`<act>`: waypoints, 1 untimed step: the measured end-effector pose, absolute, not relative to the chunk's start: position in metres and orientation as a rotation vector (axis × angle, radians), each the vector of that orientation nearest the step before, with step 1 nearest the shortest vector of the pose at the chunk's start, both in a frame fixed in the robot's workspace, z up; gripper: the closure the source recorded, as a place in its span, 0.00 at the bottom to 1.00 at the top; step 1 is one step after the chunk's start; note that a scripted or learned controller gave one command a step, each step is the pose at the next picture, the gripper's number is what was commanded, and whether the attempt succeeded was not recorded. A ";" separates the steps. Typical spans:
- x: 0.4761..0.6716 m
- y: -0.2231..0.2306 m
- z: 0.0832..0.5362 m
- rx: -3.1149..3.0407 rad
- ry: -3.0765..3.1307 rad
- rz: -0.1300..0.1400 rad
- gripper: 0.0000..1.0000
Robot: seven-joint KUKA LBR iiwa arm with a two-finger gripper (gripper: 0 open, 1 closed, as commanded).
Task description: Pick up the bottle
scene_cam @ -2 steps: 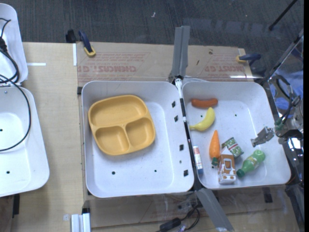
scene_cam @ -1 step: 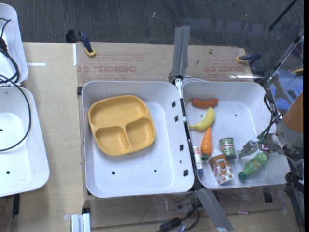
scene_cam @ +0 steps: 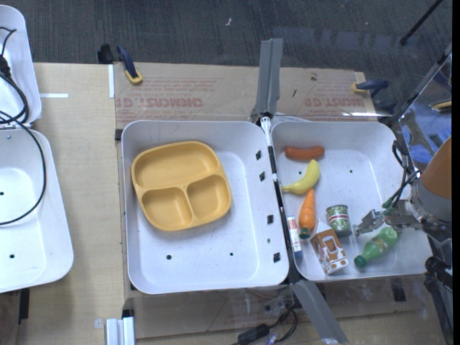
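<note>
The green bottle (scene_cam: 376,246) lies on its side near the front right corner of the right bin (scene_cam: 359,182), its cap pointing to the front left. My gripper (scene_cam: 366,223) reaches in from the right and hovers just behind the bottle, between it and a small green can (scene_cam: 338,220). Its metal fingers stand slightly apart, open, with nothing between them. The bottle rests on the bin floor, apart from the fingers.
The right bin also holds a sausage (scene_cam: 305,152), a banana (scene_cam: 304,179), a carrot (scene_cam: 307,211), an orange juice box (scene_cam: 330,251) and a thin tube (scene_cam: 294,236) along its left wall. A yellow divided plate (scene_cam: 181,185) sits in the left bin (scene_cam: 144,264).
</note>
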State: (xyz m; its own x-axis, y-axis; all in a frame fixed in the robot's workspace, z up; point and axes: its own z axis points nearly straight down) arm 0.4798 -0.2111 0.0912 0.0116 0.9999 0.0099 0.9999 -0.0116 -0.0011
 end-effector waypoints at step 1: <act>0.480 -0.211 0.091 -2.227 -2.204 -0.010 0.00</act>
